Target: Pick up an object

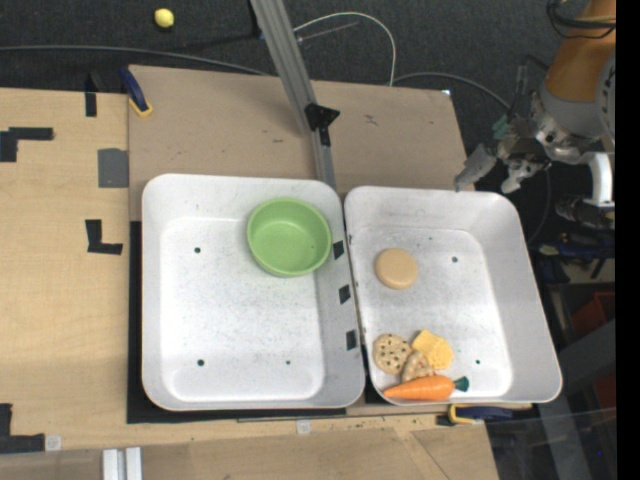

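Item: two-finger grey hand [497,171], fingers apart and holding nothing, poised over the far right corner of the right white bin [500,278]; nearest pickable, round tan biscuit-like disc [396,268], lies down-left toward the divider.

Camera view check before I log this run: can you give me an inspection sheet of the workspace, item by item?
Surface: two white bins side by side, left bin and right bin, on a brown board.
Job's things: green bowl in the left bin; tan round disc, cookie, yellow cracker and carrot in the right bin, the last three clustered at its near corner.
Clutter: small yellow ball on the dark floor beyond the board.
Grippers: pincer hangs past the right bin's far right corner, holding nothing.
Cables: thin light cable loops behind the board.
Surroundings: slanted grey pole; black tape marks at left.
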Tool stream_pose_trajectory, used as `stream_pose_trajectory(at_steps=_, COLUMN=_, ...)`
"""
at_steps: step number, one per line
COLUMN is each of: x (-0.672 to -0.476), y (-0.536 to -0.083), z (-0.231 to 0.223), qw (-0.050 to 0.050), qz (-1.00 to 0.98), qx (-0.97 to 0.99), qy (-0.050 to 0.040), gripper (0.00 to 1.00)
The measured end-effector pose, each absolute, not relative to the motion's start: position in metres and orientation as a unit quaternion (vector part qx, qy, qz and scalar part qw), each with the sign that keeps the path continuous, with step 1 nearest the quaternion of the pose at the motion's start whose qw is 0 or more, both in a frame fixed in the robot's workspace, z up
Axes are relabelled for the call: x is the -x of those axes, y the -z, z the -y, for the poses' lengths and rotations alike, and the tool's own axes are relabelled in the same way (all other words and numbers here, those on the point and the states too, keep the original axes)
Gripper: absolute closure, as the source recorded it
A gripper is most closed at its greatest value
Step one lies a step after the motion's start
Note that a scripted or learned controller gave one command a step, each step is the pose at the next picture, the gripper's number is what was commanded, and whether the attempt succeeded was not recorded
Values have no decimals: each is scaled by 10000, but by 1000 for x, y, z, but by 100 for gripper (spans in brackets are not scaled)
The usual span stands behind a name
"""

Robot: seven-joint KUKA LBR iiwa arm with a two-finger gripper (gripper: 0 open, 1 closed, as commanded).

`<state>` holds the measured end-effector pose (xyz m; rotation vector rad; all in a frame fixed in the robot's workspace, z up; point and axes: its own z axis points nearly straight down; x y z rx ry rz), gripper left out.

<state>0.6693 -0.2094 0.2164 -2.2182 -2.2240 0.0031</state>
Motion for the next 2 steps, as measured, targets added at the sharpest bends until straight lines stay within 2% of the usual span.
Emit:
stream_pose_trajectory(at_steps=1, x=-669, y=-216, z=209, qw=2, qz=7079, qx=7063, qy=-11, gripper=0)
stream_pose_trajectory(at_steps=2, x=-668, y=-151, z=209, qw=29, qz=7078, qx=7064, qy=-24, gripper=0)
